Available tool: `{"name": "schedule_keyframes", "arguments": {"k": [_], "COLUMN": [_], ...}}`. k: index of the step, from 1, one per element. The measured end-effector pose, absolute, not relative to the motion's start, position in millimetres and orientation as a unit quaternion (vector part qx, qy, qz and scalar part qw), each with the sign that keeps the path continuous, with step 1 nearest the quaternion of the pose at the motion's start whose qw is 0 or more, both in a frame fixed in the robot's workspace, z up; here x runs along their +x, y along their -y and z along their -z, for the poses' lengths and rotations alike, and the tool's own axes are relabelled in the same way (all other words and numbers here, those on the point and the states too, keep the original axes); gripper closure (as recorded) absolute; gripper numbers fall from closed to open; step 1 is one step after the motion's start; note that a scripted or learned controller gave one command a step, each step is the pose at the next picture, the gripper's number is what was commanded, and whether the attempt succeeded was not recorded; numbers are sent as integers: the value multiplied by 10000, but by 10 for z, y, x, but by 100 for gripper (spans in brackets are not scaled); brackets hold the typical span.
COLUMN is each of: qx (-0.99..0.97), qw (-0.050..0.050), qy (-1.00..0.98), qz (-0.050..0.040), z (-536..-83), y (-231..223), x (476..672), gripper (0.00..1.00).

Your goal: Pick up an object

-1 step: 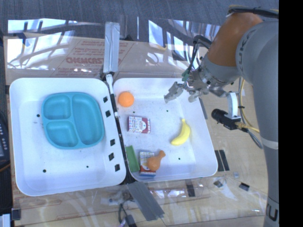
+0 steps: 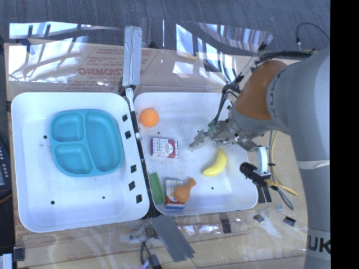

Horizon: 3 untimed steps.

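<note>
My gripper (image 2: 202, 139) hangs over the right bin (image 2: 179, 102), just above and left of a yellow banana (image 2: 215, 164). Nothing shows in its grasp. A small red and white box (image 2: 164, 148) lies to its left, near the bin's middle. An orange ball (image 2: 148, 117) sits at the bin's far left corner. Near the front edge an orange-brown toy drumstick (image 2: 184, 191) rests on another small carton (image 2: 174, 202), with a green block (image 2: 156, 188) beside it.
The left bin (image 2: 28, 200) holds a blue divided plate (image 2: 87, 142). A black hinge strip (image 2: 134, 150) runs between the two bins. The arm's grey body and orange band (image 2: 261, 91) cover the right bin's right side. Cables (image 2: 275, 181) hang by the bin's right edge.
</note>
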<state>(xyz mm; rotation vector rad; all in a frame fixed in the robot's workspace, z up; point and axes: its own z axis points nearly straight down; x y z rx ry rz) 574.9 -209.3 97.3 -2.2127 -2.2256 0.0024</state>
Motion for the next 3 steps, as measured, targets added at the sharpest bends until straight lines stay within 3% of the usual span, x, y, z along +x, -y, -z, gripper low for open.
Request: {"name": "schedule_keyframes", "arguments": {"k": [1,2,3], "qx": [-7166,-7223,-7262], "qw": [-9,17,33], "qy": [6975,6916,6875], "qz": [1,-12,12], "z": [-1704,-916,-924], "y": [2097,1788,1991], "x": [6578,5734,5407], "gripper": [0,0,0]}}
